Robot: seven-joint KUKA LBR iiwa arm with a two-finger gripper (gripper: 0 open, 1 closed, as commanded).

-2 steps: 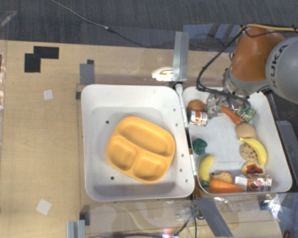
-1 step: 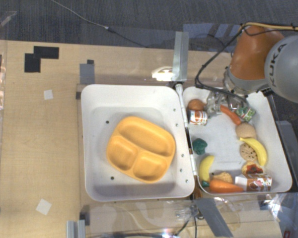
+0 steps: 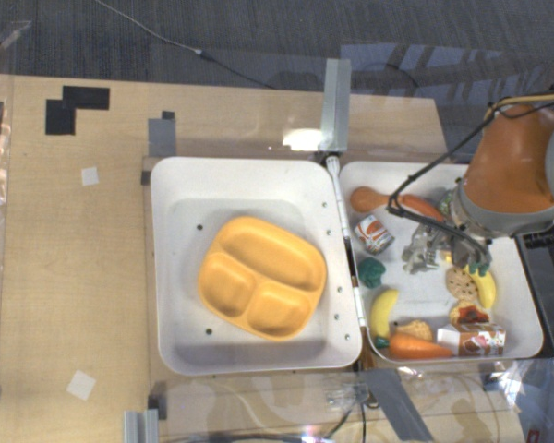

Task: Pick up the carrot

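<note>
On the bench (image 3: 65,275) two shallow white bins sit side by side. Inside the left bin (image 3: 175,201) lies a yellow divided tray (image 3: 261,276), a little turned, and it is alone there. Next in size is the right bin (image 3: 526,326), which keeps all the small toy food together, probably so that the arm must choose one piece among many. From the right side the arm (image 3: 508,169) reaches in over this bin, and its gripper (image 3: 425,250) hangs above the middle part, near a small can (image 3: 376,234) and a green piece (image 3: 371,271). Its fingers seem to me a little apart with nothing between them (they are dark and small, so this is only my reading).

Now the smaller things: a banana (image 3: 382,312) and a round cracker (image 3: 461,282). At the front edge of the right bin, just beside the banana's lower end, the carrot (image 3: 420,347) lies flat. Its long axis runs nearly along that front wall, thick end to the left, thin tip pointing right toward a red-and-white packet (image 3: 480,341). Gripper and carrot are apart, so I judge the pick is not yet begun.
</note>
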